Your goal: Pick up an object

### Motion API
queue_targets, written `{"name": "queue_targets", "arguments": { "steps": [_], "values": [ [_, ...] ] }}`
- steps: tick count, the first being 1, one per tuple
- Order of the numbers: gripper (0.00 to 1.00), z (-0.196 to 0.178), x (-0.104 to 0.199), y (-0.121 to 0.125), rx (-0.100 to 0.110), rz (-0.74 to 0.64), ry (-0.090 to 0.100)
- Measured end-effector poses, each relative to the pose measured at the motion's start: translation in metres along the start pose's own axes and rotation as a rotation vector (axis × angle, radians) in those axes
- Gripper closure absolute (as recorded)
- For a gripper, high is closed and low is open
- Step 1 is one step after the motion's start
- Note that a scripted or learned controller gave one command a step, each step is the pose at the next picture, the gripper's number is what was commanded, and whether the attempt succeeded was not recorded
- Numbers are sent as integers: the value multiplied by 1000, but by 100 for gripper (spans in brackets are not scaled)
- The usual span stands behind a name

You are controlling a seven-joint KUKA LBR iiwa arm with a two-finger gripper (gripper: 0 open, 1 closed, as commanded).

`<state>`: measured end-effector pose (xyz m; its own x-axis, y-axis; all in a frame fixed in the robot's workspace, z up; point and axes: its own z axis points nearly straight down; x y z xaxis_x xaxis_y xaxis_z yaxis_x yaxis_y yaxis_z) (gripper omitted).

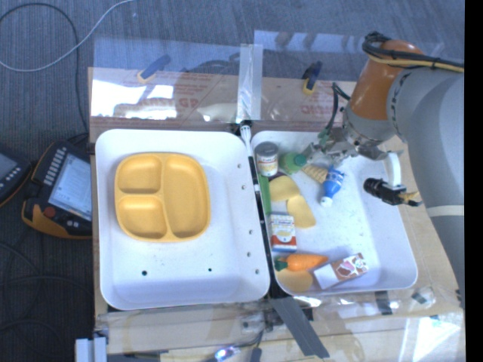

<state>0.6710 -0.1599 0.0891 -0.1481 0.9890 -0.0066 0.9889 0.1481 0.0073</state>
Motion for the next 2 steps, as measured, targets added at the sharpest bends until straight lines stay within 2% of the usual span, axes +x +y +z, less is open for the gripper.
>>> {"name": "queue_targets", "arguments": {
  "steps": [1,2],
  "values": [
    [0,-143,-17,-3,6,-121,3],
    [0,-9,17,-63,3,-129,5]
  ]
}}
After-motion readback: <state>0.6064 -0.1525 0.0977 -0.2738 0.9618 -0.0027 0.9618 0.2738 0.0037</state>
